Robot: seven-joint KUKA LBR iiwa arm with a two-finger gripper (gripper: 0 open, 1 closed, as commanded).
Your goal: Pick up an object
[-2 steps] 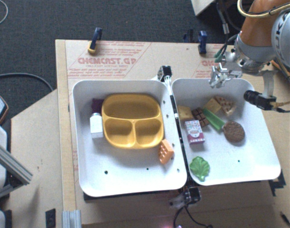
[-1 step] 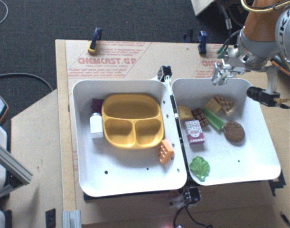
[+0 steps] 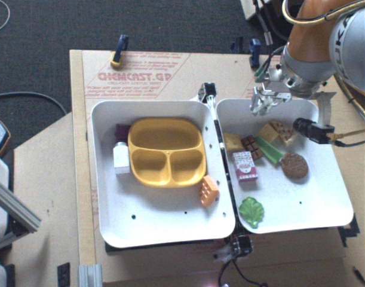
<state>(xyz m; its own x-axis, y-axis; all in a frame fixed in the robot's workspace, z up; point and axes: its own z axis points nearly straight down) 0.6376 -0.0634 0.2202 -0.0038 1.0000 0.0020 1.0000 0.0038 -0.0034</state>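
yellow clamp (image 3: 117, 57) on bench edge; black cable (image 3: 27, 95) left.

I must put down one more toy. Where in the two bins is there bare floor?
Right bin: bare floor right of the green leaf, below the brown cookie. Left bin: bare strip below the yellow tray. Crowded under the claw.

We count two bins (image 3: 104, 208); one yellow tray (image 3: 166, 151); one white bottle (image 3: 121, 158); one orange block (image 3: 209, 191); one carton (image 3: 245, 165); one cookie (image 3: 294, 166); one green leaf (image 3: 251, 211); one chocolate bar (image 3: 252, 147).
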